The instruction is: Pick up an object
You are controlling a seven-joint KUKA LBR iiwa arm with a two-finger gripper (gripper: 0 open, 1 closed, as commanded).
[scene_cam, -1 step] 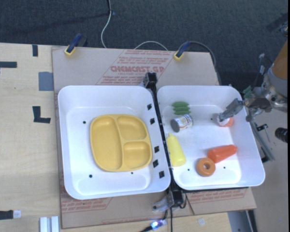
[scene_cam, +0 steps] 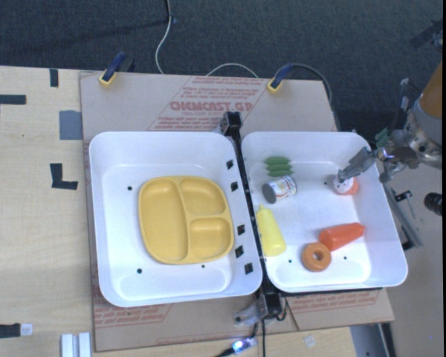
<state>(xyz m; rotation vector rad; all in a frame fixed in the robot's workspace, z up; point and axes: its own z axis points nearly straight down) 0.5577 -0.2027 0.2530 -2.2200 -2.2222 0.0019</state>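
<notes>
In the right bin (scene_cam: 386,222), the gripper (scene_cam: 349,175) hangs just over a small orange-and-white object (scene_cam: 347,187), its fingers' spread impossible to tell, nothing visibly held.

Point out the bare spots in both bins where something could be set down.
Left bin: bare floor all around the yellow tray, widest behind it. Right bin: a patch between the can, carrot and donut. Crowded along the divider and under the gripper.

Two bins (scene_cam: 104,199), one tray (scene_cam: 184,219), six objects (scene_cam: 342,234)
</notes>
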